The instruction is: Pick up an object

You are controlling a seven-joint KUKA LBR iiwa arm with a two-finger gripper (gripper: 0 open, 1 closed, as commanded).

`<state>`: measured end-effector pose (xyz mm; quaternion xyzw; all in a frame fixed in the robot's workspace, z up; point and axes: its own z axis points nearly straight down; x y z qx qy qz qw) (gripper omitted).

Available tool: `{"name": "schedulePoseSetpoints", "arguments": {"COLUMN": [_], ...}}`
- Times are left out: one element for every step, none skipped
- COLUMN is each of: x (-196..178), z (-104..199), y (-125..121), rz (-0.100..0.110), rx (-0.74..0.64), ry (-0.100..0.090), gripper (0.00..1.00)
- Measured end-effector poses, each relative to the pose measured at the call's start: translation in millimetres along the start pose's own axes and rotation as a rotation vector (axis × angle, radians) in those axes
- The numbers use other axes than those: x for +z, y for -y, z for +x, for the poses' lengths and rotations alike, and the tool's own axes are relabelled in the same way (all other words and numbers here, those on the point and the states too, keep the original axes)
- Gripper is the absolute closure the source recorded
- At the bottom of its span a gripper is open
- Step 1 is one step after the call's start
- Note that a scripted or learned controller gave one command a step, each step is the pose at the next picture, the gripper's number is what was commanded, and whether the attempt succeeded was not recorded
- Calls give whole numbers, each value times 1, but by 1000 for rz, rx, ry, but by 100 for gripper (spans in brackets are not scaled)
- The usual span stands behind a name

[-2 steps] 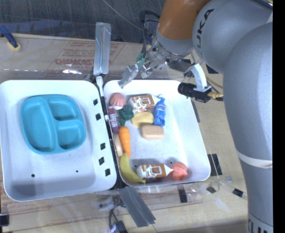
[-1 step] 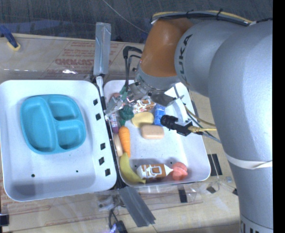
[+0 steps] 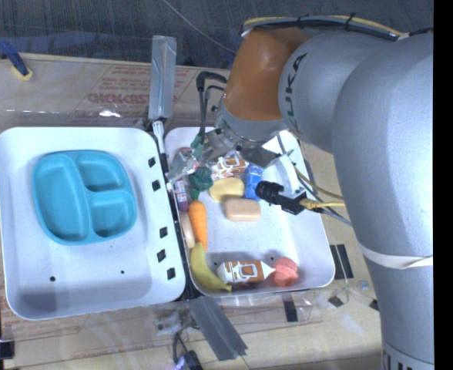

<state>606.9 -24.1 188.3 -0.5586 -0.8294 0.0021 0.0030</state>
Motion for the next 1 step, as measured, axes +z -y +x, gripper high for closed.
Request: {"name": "schedulePoseSetpoints", "arguments": {"x": [0], "z": [-28], "y": [32], "rz": [0], "rx": [-142], "ry": [-1], "gripper": [0]}}
